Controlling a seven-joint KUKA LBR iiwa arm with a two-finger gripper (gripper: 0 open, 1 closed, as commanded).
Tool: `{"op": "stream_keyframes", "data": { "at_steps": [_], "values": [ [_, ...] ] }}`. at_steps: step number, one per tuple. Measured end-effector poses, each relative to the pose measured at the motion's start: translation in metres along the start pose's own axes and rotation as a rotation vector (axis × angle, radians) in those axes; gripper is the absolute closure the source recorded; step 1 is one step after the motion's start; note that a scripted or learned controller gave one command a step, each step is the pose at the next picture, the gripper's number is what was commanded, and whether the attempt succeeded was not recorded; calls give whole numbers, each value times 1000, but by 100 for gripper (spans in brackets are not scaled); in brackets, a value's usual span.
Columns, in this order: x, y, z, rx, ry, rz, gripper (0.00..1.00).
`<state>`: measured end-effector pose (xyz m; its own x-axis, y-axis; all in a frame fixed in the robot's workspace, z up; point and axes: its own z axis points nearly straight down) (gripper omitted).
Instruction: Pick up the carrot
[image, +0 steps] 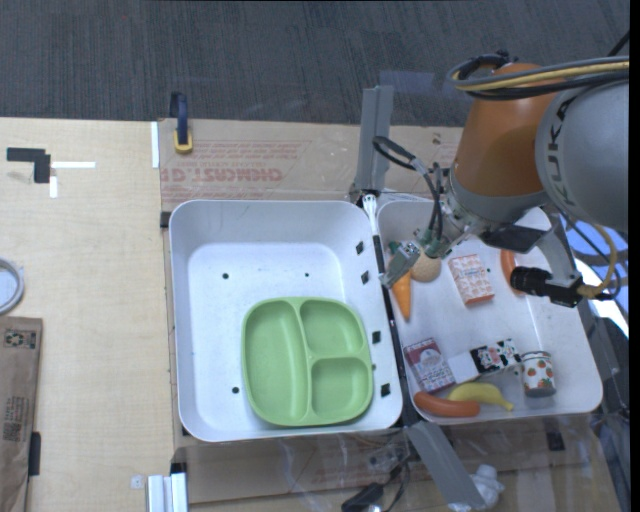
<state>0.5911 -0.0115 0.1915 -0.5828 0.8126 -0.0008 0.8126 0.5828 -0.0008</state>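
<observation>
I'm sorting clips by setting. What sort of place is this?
Probably a robotics lab bench: a robot arm over two white bins, toy foods like a carrot, and a green divided plate.

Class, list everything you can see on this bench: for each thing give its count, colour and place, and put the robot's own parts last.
Bins: two, white, side by side on the bench.
Divided plate: one, green, in the left bin.
Carrot: one, orange, at the right bin's left wall, below the end effector.
Cartons: two, pink and white, in the right bin.
Banana: one, yellow, at the right bin's near edge.
Sausage-like item: one, red-orange, beside the banana.
Small cow-patterned box: one, black and white, in the right bin.
Small jar: one, pale with red spots, right bin.
Clamp: one, blue and yellow, far edge.
Arm: one, grey and orange.
End effector: one, over the carrot.
</observation>
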Motion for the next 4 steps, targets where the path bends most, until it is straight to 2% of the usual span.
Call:
{"op": "stream_keyframes", "data": {
  "at_steps": [1,2,3,4],
  "values": [
    [-46,-129,39,0,2,-366,0],
    [-20,-109,93,-3,0,-319,0],
    [-20,-109,84,-4,2,-314,100],
    [63,-77,0,-2,0,-394,100]
  ]
}}
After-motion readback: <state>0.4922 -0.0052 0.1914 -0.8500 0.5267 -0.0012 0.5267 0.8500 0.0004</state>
